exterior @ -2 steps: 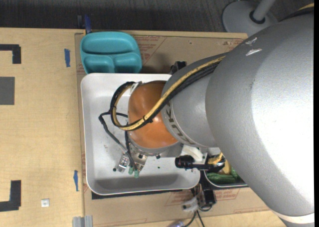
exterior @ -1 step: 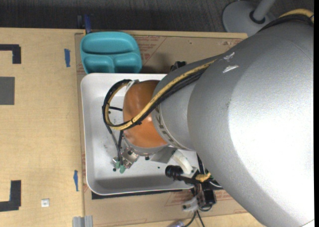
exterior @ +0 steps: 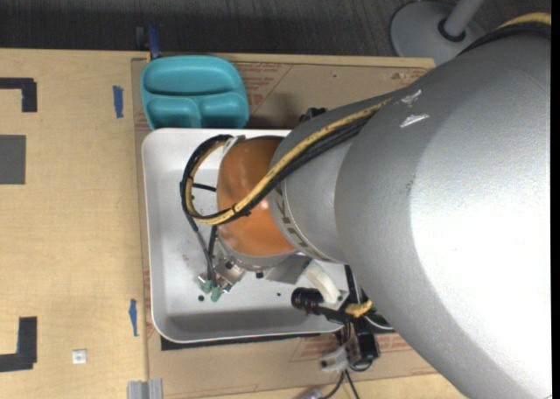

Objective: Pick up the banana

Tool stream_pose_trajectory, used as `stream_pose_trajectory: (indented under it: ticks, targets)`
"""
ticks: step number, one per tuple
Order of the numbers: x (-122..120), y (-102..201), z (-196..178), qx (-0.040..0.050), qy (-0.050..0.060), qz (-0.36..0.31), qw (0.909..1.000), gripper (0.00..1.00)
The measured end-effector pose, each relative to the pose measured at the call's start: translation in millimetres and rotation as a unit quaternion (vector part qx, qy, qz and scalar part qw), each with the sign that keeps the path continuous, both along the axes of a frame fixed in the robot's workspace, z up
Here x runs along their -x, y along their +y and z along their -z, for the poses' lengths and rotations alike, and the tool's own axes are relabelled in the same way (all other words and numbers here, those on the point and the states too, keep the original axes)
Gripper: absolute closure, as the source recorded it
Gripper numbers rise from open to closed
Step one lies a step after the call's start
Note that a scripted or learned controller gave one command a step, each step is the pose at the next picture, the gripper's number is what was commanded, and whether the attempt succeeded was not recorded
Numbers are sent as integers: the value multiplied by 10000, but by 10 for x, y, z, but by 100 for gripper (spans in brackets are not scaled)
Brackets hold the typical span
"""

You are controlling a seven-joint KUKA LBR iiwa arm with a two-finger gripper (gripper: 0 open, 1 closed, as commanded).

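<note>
My grey arm (exterior: pixel 420 196) reaches in from the right and bends down over the left white bin (exterior: pixel 166 240). Its orange band (exterior: pixel 249 205) sits over the middle of the bin. Below the band, the gripper (exterior: pixel 214 283) points down toward the bin's floor near the front left, with small green parts at its tip. The arm and wrist cover most of the bin's inside, so whatever lies under them is hidden. Nothing yellow like a banana is seen on the bare strip of floor at the left.
A teal moulded tray (exterior: pixel 194 91) lies just behind the bin's back rim. Black and yellow cables (exterior: pixel 197 183) loop off the wrist over the bin's left half. A grey stand base (exterior: pixel 420 25) sits at the back right. Brown bench (exterior: pixel 70 213) spreads to the left.
</note>
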State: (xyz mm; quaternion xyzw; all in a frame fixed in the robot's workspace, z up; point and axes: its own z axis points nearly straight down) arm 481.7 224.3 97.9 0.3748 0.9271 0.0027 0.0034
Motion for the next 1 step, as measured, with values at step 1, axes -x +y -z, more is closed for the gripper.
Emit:
stream_pose_trajectory:
  ticks: [1]
  targets:
    - [24, -90, -631, -1, 37, 2729, 9620, 100]
